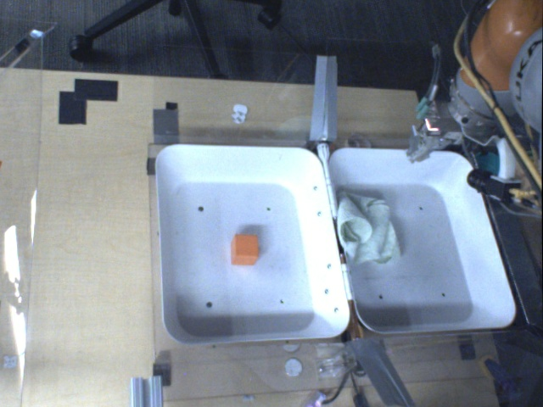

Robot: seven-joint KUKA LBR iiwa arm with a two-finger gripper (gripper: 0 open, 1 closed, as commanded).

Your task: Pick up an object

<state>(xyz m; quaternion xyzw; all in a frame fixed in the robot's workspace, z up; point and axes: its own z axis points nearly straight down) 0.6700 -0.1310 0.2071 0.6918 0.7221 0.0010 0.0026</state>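
Note:
A small orange cube (245,249) lies near the middle of the left white bin (178,227). A crumpled pale cloth (367,230) rests against the left wall of the right white bin (475,295). My gripper (422,147) hangs over the back rim of the right bin, up and to the right of the cloth, with nothing seen in it. The grey arm with its orange band (505,24) enters from the upper right.
A metal divider post (323,100) stands at the back between the two bins. Black tape marks (85,98) sit on the wooden bench at the far left. Cables (509,155) run along the right bin's right rim. An office chair base (182,7) stands on the floor behind.

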